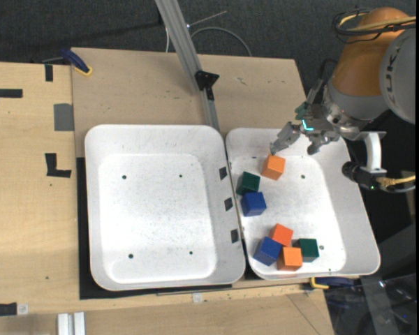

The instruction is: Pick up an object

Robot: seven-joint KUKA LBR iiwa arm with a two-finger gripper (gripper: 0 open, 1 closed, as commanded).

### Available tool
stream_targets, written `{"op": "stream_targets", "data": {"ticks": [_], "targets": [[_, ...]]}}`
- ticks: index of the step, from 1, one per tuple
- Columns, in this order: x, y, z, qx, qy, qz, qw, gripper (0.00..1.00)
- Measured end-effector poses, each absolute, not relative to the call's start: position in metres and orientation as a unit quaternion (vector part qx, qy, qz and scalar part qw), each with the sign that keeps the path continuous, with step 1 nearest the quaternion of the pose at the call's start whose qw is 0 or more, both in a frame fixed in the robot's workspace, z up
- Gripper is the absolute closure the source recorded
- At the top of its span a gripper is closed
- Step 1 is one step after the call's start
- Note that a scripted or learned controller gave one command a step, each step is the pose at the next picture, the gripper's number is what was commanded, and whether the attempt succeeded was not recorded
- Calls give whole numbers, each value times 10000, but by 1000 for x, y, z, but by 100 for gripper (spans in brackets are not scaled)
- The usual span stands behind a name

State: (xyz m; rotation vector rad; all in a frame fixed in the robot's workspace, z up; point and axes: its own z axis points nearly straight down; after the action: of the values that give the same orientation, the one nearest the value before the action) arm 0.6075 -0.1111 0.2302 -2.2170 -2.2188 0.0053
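Over the far end of the right shallow white plastic bin (349, 208), seen from the fixed camera above, the two-finger gripper (298, 140) hangs with its dark fingers spread wide and nothing between them. Just near and slightly left of the fingertips sits a small orange cube (273, 167), the closest object to the claw; one fingertip appears to hover almost above its far edge, apart from it as far as the slant of the view lets one judge. The cube lies turned a little against the bin's walls, so no long axis matters, only the angle of its faces to the fingers. Nearer and left of it stand a dark green cube (248, 183) and a blue cube (253, 203), touching or nearly so. Well apart, at the bin's near end, a cluster gathers: another orange cube (282, 234), a second blue cube (268, 250), a third orange cube (291, 257) and a second green cube (308, 249). The grey arm with its orange band (366, 58) reaches in from the right, wrist bent down toward the bin's far wall. A short move nearward and down would likely bring the orange cube between the open fingers.
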Motion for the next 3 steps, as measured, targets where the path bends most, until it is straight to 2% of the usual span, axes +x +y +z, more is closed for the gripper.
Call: {"op": "stream_targets", "data": {"ticks": [1,3], "targets": [[608,-111,233,-7064,-7078,4,6,0],[611,-111,145,-7066,-7076,22,19,0]]}}
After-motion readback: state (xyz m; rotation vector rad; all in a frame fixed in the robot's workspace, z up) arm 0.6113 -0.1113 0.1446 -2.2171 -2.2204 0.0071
